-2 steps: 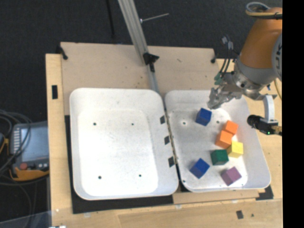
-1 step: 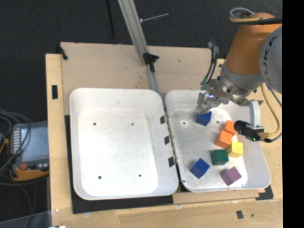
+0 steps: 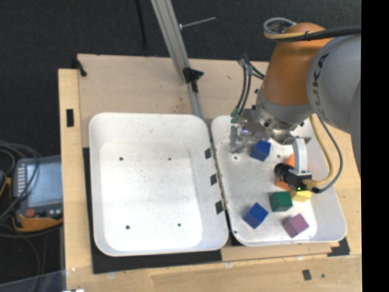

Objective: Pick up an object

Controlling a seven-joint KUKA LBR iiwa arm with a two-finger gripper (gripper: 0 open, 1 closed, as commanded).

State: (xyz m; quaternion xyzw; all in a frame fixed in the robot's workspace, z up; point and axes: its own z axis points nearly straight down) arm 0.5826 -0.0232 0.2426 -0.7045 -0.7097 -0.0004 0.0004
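Observation:
My gripper (image 3: 244,136) hangs over the back left part of the right bin (image 3: 325,221), under the orange wrist band. A blue cube (image 3: 261,149) lies just to its right and front, close to it; whether they touch is unclear. A second blue cube (image 3: 256,215) rests near the bin's front left. A green cube (image 3: 281,201) sits at the middle front, and a purple cube (image 3: 296,224) lies at the front right. Beside the green cube is a small yellow piece (image 3: 302,193). An orange piece (image 3: 290,161) is partly hidden behind the arm's cable.
The left bin (image 3: 149,181) stands beside the right one, separated by a ridge with black clips (image 3: 216,178). A slanted metal bar (image 3: 173,41) rises behind the bins. A pendant (image 3: 36,190) lies off the bench at the left.

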